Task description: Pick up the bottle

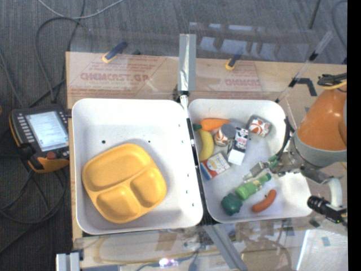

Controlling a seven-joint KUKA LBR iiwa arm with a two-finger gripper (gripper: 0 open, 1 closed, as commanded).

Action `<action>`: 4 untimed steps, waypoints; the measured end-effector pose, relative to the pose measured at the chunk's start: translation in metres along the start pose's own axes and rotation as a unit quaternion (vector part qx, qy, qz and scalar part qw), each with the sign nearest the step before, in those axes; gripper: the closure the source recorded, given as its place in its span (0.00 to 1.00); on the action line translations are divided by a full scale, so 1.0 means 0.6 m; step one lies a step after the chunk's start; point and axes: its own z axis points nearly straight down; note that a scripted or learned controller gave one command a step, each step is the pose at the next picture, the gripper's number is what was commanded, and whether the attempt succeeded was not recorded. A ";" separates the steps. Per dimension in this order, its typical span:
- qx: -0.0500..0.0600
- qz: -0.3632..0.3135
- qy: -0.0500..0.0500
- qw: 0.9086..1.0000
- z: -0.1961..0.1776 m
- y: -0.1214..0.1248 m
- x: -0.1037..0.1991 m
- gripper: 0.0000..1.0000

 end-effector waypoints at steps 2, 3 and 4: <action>-0.010 -0.014 -0.005 1.000 0.103 0.037 0.091 0.00; -0.009 -0.013 -0.004 1.000 0.088 0.037 0.092 1.00; 0.000 -0.027 -0.002 1.000 -0.105 0.064 0.086 1.00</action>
